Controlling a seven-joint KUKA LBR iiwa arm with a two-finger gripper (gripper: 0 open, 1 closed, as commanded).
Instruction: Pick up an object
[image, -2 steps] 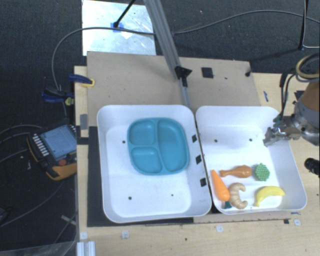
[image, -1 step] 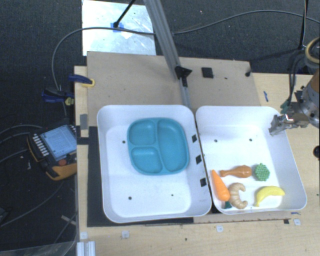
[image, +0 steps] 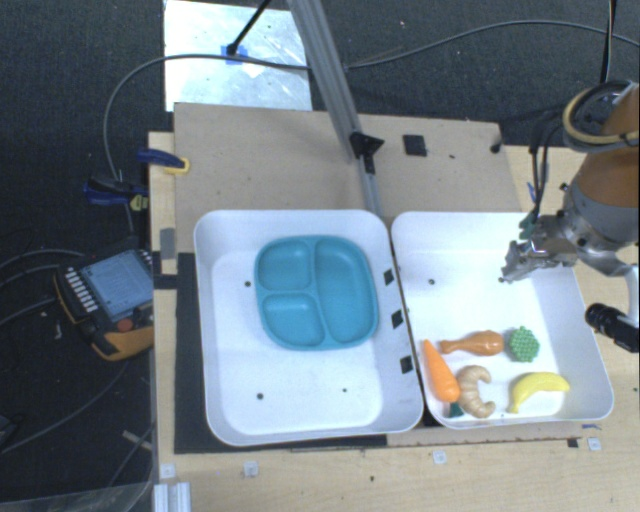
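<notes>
Camera view: gripper (image: 520, 262) small, blurred above right bin (image: 470, 240); arm cut off

Plate (image: 316, 292) in left bin (image: 225, 400)

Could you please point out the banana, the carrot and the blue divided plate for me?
banana (image: 538, 388): camera view, middle of its yellow curve.
carrot (image: 440, 372): camera view, mid orange body.
blue divided plate (image: 273, 322): camera view, its left rim.

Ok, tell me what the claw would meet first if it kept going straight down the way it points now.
Probably the bare floor of the right-hand shallow white bin. The claw hangs over its upper part, and the toy foods lie nearer the front edge, away from that line. Depth is hard to judge from this slanted view.
</notes>
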